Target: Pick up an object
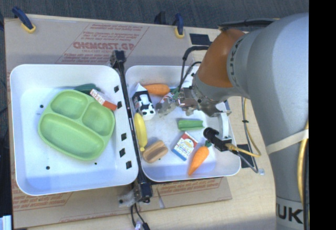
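My gripper (169, 103) is low in the right bin (173, 172), near its back middle. It lies just right of a black-and-white cow toy (143, 106) and just below an orange carrot (157, 89). A green cucumber piece (190, 124) sits a little to its lower right. Nearer the front are a yellow banana (140, 130), a brown bun (154, 151), a small colourful carton (184, 147) and a second carrot (198, 158). I see nothing clearly held.
The left bin (31, 171) holds a green divided plate (77, 123), with a dark green item (85, 87) and a red-and-white item (103, 99) behind it. A black divider rail (125, 113) separates the bins. The arm's bulk (262, 82) covers the right bin's right side.
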You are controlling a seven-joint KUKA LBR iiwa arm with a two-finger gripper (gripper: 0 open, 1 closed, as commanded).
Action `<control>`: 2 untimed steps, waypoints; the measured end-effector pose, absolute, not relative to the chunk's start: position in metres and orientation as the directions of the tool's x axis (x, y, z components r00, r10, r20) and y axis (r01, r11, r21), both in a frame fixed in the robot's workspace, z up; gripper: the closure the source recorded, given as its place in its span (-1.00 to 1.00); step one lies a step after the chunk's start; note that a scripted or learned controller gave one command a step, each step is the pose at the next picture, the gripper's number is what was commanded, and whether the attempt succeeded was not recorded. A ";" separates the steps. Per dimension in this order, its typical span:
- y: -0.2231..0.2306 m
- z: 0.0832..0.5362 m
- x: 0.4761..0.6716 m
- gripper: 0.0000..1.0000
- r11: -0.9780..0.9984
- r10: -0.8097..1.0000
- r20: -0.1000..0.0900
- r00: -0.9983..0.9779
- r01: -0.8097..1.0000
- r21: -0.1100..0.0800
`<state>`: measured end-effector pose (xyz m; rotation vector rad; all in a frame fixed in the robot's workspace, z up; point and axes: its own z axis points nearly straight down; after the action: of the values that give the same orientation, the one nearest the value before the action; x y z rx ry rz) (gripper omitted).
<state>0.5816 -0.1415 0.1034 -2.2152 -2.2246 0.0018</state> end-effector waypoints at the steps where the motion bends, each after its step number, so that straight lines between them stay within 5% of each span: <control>1: -0.141 0.114 0.582 1.00 0.007 1.000 0.002 -0.007 1.000 -0.003; 2: -0.078 0.224 0.625 1.00 0.006 1.000 0.001 -0.006 1.000 0.001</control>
<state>0.6252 -0.0784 0.2243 -2.2145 -2.2287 -0.0025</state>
